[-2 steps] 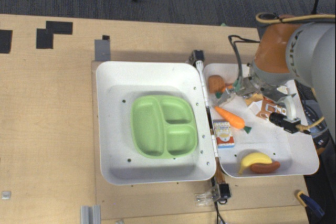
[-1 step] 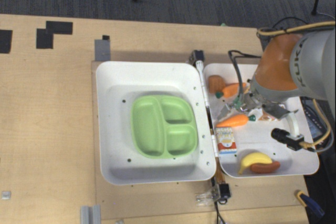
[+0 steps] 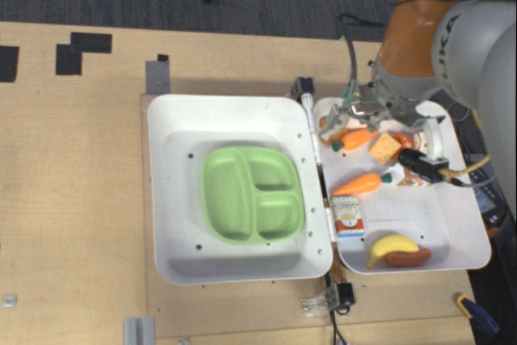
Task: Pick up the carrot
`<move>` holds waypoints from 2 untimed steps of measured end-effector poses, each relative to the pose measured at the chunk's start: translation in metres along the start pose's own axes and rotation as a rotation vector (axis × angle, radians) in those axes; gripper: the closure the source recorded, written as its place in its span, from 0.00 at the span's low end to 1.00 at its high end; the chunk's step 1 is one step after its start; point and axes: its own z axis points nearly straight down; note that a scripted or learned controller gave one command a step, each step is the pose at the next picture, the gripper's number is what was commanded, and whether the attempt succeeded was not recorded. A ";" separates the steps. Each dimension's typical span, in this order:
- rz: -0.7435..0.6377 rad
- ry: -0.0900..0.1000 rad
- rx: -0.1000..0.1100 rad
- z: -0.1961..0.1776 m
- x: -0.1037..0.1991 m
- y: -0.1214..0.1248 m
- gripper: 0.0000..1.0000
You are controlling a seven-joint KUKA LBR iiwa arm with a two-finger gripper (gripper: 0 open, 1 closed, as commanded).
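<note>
The carrot (image 3: 357, 184) lies mid right bin (image 3: 452, 254), a carton (image 3: 347, 216) at its 6 o'clock. The gripper (image 3: 361, 115), at 12 o'clock, hovers over crowded toys; its opening cannot be made out.

the grey arm (image 3: 452, 28) bends down from the right, its gripper (image 3: 349, 119) lowered.

The arm (image 3: 477, 44) has a bulky, rounded grey shell with a glossy orange band (image 3: 412, 32) above the wrist (dark lettering runs along the grey casing beside it). A yellowish cable loops over the top, and black cables trail beside the metallic wrist hardware.
</note>
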 end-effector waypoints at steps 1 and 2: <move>0.180 0.000 0.004 0.001 -0.007 -0.105 0.00; 0.154 0.000 0.003 0.001 -0.004 -0.055 0.00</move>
